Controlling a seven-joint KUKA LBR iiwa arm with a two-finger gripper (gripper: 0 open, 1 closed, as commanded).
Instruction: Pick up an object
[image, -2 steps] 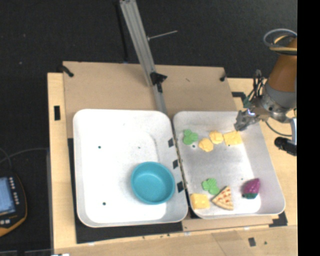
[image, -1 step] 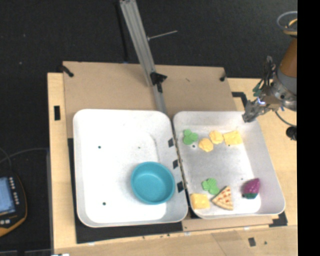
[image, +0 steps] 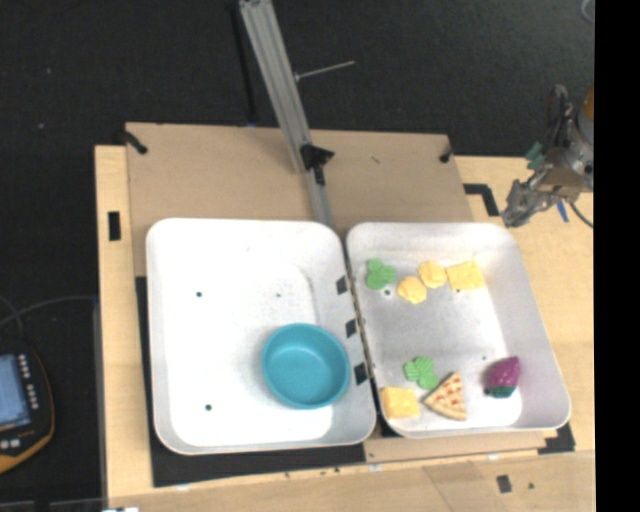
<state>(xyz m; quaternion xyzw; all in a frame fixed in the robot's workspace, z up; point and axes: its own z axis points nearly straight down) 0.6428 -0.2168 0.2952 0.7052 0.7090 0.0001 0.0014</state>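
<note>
My gripper hangs at the far right, above the bench just beyond the back right corner of the right bin, and nothing is visible in it. The right bin holds small toy foods: a green piece, two yellow lumps and a yellow square near its back. Toward its front lie another green piece, a yellow block, a pizza slice and a purple piece. A blue bowl sits in the left bin.
A grey metal pole slants from the top of the view down to the seam between the bins. Black clips mark the shared wall. A handheld device lies at the left edge, off the bench.
</note>
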